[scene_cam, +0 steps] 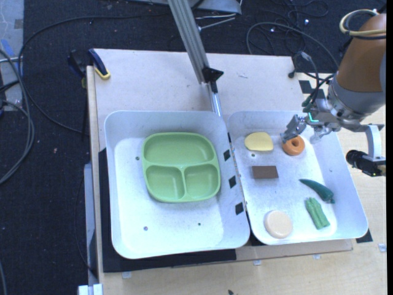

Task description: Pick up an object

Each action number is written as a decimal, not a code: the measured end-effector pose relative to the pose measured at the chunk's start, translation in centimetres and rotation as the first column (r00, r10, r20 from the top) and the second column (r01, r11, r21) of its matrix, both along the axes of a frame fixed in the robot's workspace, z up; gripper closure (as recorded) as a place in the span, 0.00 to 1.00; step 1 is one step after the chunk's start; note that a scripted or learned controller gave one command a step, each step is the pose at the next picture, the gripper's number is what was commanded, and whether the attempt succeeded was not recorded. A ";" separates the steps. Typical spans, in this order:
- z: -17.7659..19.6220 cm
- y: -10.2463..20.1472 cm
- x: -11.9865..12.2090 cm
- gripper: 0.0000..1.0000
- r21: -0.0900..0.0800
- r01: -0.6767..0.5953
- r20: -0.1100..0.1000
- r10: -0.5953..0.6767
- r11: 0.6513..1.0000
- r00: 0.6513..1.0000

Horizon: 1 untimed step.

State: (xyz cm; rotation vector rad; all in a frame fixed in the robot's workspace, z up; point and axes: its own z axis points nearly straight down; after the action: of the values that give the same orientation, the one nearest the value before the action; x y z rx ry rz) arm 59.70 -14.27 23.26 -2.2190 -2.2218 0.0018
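Jaws (293, 129) low over the right bin (344, 171), how far open impossible to tell. Just below them an orange ring (295, 145), touching or not unclear. Left of them a yellow piece (258, 142); farther down a brown block (264, 173), green pepper (319, 190), green stalk (317, 213), cream disc (278, 224). Well left, a green divided plate (182, 166).
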 end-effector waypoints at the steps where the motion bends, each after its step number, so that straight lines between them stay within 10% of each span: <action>1: 0.1 0.0 0.0 0.00 0.000 0.000 0.002 0.000 1.000 1.000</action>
State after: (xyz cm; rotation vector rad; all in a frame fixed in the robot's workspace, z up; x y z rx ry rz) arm 59.74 -14.26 23.33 -2.2197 -2.2230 0.0003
